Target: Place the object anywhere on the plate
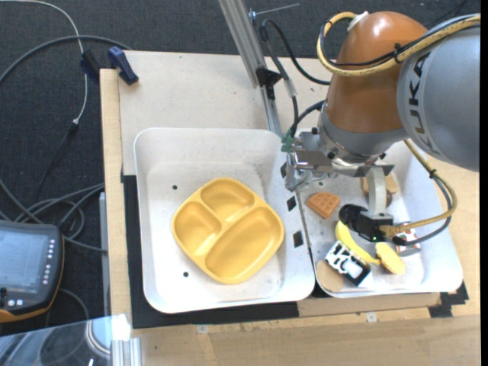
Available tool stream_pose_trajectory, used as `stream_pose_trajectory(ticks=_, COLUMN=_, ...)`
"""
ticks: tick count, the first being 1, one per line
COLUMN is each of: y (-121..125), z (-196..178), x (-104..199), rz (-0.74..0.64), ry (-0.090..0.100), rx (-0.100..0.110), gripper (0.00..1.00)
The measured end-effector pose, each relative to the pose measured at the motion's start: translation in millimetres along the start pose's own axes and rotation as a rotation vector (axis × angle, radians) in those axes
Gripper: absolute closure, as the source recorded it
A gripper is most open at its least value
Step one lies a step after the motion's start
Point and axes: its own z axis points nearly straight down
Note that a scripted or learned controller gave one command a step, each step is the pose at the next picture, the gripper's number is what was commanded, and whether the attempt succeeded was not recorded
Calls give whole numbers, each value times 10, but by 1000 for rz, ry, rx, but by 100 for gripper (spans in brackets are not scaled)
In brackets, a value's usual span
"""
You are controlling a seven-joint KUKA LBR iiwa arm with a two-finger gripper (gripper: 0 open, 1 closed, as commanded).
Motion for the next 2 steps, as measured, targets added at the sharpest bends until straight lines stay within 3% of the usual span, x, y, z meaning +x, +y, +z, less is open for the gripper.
stream_pose_trajectory(ticks=1, y=100, z=61, x=715, rz=-13, ry=3, rx=3, gripper=100)
stream_pose_trajectory(ticks=2, y=-147, z=266, x=243, rz=0, ry=-1, rx=11, gripper=100)
